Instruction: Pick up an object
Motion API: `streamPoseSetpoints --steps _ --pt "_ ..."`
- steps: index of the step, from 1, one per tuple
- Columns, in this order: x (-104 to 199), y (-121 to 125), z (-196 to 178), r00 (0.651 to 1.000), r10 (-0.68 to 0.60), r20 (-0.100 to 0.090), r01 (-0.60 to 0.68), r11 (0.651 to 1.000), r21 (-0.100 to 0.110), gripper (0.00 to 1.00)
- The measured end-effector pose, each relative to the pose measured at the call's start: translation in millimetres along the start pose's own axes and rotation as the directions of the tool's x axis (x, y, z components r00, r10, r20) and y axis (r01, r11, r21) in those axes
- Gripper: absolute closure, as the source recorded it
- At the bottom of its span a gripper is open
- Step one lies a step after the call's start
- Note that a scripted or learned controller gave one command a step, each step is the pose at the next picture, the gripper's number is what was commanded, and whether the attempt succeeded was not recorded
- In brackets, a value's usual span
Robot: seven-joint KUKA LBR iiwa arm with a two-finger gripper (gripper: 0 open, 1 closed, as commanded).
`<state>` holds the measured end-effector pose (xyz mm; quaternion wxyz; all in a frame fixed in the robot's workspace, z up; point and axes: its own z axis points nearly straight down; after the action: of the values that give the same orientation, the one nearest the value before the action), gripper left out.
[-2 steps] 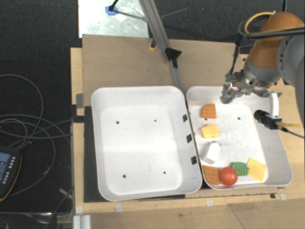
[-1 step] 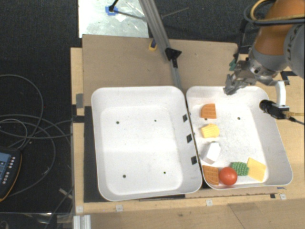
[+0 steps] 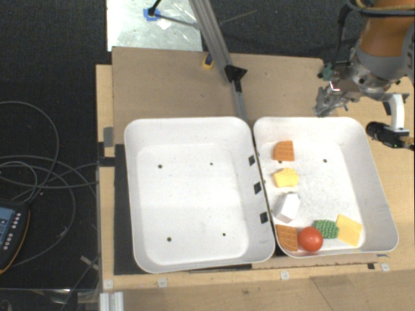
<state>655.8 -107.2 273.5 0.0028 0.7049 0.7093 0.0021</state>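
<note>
The right bin [image 3: 363,173] holds several small items: an orange waffle-like piece [image 3: 283,151], a pale yellow block [image 3: 286,177], a white block [image 3: 288,207], another orange piece [image 3: 286,236], a red ball [image 3: 310,240], a green knobbly piece [image 3: 326,228] and a yellow wedge [image 3: 349,229]. My gripper [image 3: 329,101] hangs above the bin's far edge, up and right of the orange waffle piece, with nothing seen between its fingers.
The left bin [image 3: 142,173] lies beside the right one on the brown bench. A grey pole [image 3: 217,41] slants across the bench's far side. Cables and a handheld pendant [image 3: 10,229] lie on the floor at left.
</note>
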Motion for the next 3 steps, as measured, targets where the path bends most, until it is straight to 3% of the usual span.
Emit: streamPoseSetpoints --steps 3 --pt "154 -34 14 1.000 -0.004 -0.004 0.004 1.000 0.007 1.00"
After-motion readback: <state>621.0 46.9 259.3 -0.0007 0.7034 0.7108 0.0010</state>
